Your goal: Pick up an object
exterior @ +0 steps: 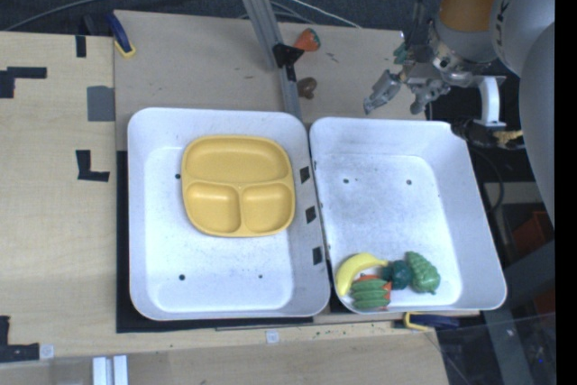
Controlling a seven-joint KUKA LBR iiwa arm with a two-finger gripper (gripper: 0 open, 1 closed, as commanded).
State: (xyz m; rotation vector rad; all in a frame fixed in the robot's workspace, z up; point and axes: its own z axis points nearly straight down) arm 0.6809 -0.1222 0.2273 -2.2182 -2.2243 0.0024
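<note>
Banana (356,266) and green toys (422,272) crowd the right bin's (469,194) near corner; pincer (402,95) hovers spread beyond its far rim.

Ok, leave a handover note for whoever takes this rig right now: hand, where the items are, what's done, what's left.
Hand: open, holding nothing, raised past the far edge of the right bin.
Items: banana, carrot and green toy clustered in that bin's near corner. Yellow divided plate lies in the left bin.
Done: nothing picked.
Left: reach down, grasp one item, lift.
</note>
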